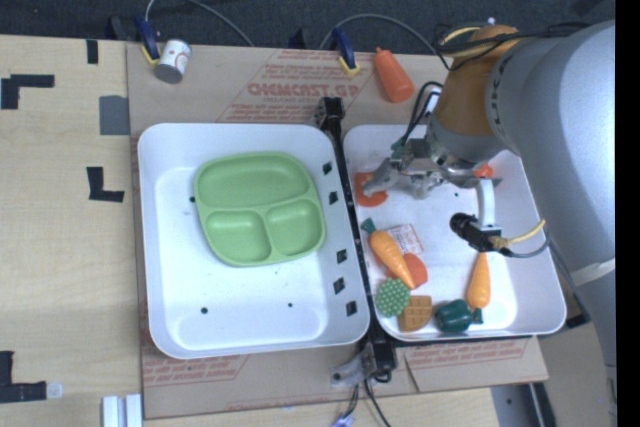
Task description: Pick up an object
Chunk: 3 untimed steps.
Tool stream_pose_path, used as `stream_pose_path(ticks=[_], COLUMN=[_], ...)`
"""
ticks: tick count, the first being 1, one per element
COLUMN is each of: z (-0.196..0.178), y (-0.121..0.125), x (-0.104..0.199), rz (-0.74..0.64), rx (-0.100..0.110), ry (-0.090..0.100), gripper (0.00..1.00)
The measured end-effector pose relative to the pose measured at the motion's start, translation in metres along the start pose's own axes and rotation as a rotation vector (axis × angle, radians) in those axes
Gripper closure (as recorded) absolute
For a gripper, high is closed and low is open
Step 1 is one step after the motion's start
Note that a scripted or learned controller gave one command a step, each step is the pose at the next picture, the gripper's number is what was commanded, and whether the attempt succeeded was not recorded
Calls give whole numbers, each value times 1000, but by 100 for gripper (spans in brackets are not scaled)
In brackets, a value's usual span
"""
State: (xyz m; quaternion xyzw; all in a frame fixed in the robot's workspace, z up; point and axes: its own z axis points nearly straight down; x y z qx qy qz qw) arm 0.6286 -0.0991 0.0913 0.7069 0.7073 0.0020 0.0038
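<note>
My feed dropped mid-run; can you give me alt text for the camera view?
The grey arm reaches from the right, its hand low at the upper left of the right bin, beside an orange-red toy. Toy carrots, a waffle and green pieces lie nearer the front. The left bin holds a green divided plate.

Two white bins [160, 315], one green divided plate [262, 208], three toy carrots [391, 256], one waffle [416, 312].

My gripper [385, 183] sits in the right bin [520, 205], behind the toy carrot [391, 258] and other toy food. A divided plate [262, 208] lies in the left bin [165, 245].
</note>
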Motion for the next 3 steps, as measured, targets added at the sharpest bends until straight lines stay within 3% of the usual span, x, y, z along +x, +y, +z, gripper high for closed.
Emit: stream_pose_path(ticks=[1,2,3], z=[6,-5,-94], y=[40,41,-18], x=[3,4,68], rz=[0,-2,-3], rx=[6,6,7], ry=[0,0,3], gripper=[0,100,100])
